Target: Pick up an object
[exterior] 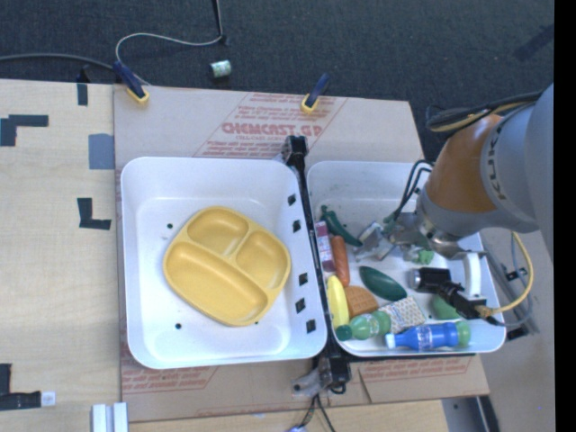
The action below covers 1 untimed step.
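While nothing is yet seen lifted, the candidates are found heaped in the right bin point(405, 171): a dark green leaf-shaped piece point(384, 283) at its centre, a carrot point(340, 255) at nine o'clock, a blue bottle point(430, 337) and a green bottle point(365, 326) along six o'clock. The gripper point(382, 240) is hung just above the leaf-shaped piece at twelve o'clock; whether its fingers are open or closed cannot be told. The grasp is judged undone. Room is crowded here; the left bin point(144, 241) is taken by a yellow divided plate point(227, 264).

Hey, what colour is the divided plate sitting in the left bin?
Yellow. The divided plate shows clearly in the camera view, lying in the left bin.
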{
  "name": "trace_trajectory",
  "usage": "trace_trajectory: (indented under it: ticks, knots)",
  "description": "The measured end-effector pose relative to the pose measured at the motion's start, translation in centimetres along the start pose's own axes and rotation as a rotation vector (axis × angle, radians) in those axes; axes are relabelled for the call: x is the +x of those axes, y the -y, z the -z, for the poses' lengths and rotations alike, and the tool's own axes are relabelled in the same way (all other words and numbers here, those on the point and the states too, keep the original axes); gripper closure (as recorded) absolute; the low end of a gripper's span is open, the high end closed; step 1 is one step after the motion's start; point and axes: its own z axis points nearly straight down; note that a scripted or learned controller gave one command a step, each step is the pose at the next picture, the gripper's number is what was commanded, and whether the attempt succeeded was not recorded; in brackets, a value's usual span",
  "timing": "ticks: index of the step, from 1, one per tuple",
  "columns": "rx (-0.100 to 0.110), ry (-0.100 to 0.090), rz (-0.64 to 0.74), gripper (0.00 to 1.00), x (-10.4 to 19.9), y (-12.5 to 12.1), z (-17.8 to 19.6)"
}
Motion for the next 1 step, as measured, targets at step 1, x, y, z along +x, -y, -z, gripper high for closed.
trace_trajectory:
  ticks: [1]
  knots:
    - [0.005, -0.001, -0.001, 0.0, 1.18, 4.61, -0.12]
